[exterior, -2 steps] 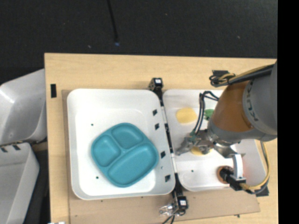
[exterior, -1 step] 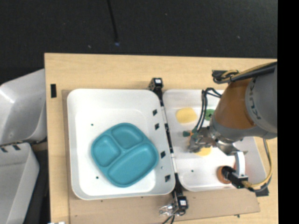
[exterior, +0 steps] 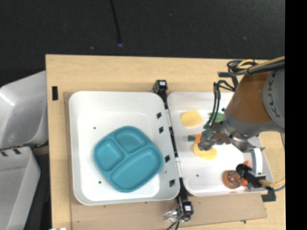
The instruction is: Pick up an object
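gripper (exterior: 207,142) is over the right bin (exterior: 211,189), near the middle of its floor, at the end of the grey and orange arm (exterior: 253,104) that enters from the right of the view. the gripper is seen from above and its own body masks the tip, so how far open it is cannot be told, and nothing can be confirmed as held. directly under the tip lies a yellow piece (exterior: 207,154), flat and rounded, pale yellow, with its upper edge covered by the gripper and its lower edge showing clear on the white floor. whether the gripper touches the yellow piece or stands just above it cannot be told. a small orange item (exterior: 191,138) lies just beside the gripper on the side toward the divider between the bins; it is too small to identify. a second yellow disc (exterior: 191,118) lies farther up the same bin, apart from the gripper. a green item (exterior: 219,116) shows near the arm, partly hidden by it. a brown round object (exterior: 231,178) sits near the lower right corner of the right bin, well apart from the yellow piece. the left bin (exterior: 86,114) holds a teal divided plate (exterior: 127,158), lying flat and turned at an angle, with three compartments visible. both bins rest on the pale wooden bench (exterior: 120,73).
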Robot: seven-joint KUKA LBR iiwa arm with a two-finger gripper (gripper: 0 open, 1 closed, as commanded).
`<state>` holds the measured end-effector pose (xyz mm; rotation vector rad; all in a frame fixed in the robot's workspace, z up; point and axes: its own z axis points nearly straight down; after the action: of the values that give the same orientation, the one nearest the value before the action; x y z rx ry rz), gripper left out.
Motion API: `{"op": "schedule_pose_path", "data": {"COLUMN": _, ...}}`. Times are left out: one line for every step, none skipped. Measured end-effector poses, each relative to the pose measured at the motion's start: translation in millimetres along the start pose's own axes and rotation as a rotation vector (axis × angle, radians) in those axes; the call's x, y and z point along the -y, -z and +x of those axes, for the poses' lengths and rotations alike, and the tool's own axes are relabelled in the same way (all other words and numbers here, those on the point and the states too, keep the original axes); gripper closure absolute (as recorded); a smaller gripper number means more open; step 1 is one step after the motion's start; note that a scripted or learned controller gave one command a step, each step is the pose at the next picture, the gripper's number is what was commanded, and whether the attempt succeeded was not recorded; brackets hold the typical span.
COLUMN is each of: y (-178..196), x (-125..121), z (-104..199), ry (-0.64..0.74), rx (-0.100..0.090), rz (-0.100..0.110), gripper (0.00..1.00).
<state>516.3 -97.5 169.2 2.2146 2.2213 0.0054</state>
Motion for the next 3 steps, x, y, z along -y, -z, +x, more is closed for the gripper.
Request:
{"op": "schedule_pose_path", "data": {"y": 54, "x": -3, "z": -1, "ry": 0.000, "rx": 0.001, "rz": -0.002, "gripper": 1.00}}
{"op": "schedule_pose_path", "data": {"y": 60, "x": -20, "z": 47, "ry": 0.004, "rx": -0.002, "rz": 0.003, "gripper": 1.00}}
{"op": "schedule_pose_path", "data": {"y": 69, "x": -57, "z": 91, "ry": 0.004, "rx": -0.002, "rz": 0.002, "gripper": 1.00}}
